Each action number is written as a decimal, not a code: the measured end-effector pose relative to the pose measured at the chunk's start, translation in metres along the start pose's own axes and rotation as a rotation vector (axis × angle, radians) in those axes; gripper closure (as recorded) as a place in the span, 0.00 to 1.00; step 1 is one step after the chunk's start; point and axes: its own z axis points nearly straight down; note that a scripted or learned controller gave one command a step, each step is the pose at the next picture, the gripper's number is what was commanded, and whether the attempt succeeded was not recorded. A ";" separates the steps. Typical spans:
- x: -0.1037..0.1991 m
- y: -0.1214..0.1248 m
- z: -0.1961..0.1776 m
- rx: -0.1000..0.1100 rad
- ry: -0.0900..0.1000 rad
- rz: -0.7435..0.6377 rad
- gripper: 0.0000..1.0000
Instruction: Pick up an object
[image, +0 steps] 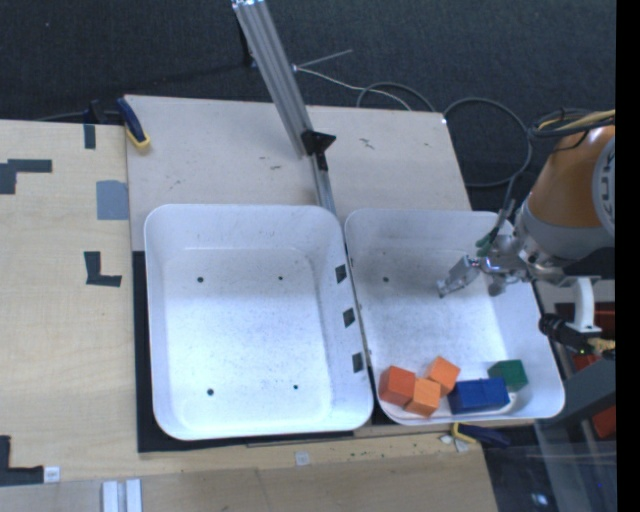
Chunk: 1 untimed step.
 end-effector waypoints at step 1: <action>0.001 0.004 -0.003 -0.009 -0.001 -0.003 0.00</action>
